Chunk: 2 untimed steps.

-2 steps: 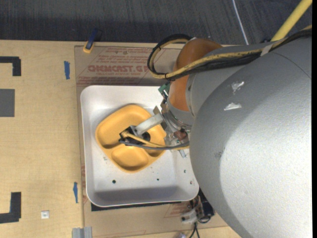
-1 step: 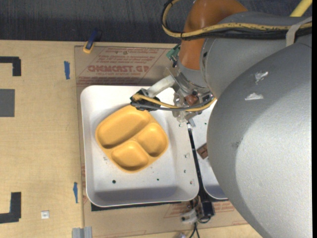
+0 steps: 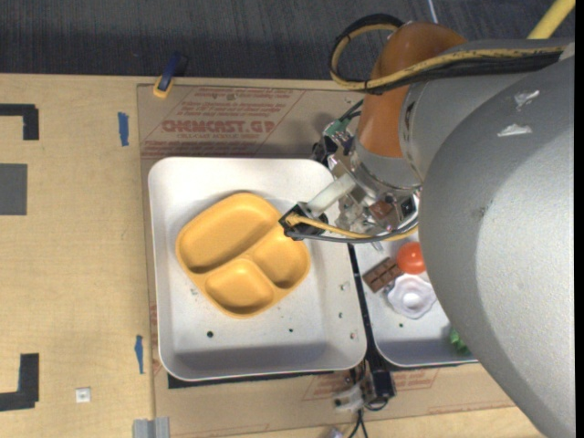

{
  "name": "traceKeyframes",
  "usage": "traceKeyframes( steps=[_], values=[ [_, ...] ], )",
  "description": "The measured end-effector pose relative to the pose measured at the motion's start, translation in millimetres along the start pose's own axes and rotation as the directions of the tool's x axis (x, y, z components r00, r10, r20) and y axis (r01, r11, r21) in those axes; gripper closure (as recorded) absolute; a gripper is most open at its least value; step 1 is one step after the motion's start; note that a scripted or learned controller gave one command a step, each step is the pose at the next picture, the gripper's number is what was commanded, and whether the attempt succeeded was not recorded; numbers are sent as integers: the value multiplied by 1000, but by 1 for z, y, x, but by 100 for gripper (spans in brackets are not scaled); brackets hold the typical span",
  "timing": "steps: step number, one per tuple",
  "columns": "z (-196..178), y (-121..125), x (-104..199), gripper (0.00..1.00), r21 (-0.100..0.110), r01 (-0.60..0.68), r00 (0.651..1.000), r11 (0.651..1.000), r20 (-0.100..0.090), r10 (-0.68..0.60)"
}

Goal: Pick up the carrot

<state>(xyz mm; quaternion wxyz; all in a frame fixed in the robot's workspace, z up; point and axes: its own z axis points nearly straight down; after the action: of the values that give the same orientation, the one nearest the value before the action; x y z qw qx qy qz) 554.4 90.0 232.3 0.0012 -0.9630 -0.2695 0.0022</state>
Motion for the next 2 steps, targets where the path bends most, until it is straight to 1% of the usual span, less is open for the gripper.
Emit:
traceKeyframes(
  steps=[1, 2],
  values=[
    [-44, 0, -57, 100, -1, -243, 970, 970, -3, 243],
    [-2, -17, -79, 100, 0, -194, 981, 981, 0, 194]
  ],
)
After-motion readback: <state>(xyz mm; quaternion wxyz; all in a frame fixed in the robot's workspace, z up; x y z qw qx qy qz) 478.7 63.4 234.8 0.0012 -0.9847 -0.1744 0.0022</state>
